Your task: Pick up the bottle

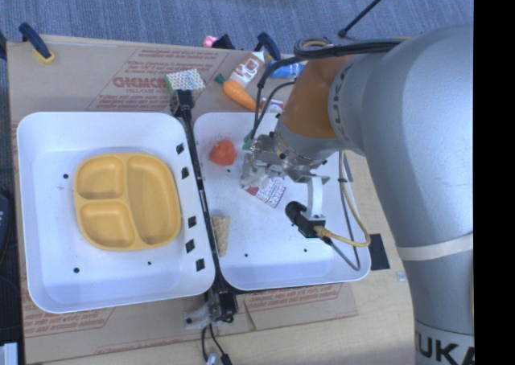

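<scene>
Grey arm [418,154]: end effector [259,169] low in right white bin [241,275], finger state indeterminate. Step: approach. Next: reach small orange-labelled bottle [245,72] beyond the rim.

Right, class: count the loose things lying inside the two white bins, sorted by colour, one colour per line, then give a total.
Yellow: 1, the divided plate in the left bin.
Red: 1, the round item in the right bin.
Tan: 1, the cone-shaped piece.
Red-and-white: 1, the packet under the tool.
Total: 4
</scene>
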Motion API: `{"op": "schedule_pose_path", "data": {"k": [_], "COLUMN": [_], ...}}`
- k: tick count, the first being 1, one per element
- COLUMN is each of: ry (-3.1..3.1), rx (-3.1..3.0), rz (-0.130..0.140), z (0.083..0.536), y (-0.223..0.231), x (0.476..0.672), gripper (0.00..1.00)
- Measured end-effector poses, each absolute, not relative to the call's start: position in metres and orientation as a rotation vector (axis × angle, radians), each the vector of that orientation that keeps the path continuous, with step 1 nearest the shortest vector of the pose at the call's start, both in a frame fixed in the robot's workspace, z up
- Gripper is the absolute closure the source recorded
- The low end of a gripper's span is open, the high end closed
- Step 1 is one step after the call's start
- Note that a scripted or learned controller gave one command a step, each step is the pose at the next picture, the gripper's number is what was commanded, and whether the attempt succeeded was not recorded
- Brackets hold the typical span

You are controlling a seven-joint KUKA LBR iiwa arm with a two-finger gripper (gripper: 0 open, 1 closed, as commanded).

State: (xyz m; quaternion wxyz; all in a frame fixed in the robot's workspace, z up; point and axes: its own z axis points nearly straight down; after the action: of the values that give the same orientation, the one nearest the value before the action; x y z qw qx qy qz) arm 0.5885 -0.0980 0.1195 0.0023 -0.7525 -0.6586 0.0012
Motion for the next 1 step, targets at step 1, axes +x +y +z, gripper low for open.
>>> {"op": "schedule_pose_path", "data": {"k": [1], "ry": [-1.991], "rx": [-2.425], "rz": [0.005], "z": [0.1370], "y": [-0.0908], "x": [0.5424], "gripper": [1.00]}}
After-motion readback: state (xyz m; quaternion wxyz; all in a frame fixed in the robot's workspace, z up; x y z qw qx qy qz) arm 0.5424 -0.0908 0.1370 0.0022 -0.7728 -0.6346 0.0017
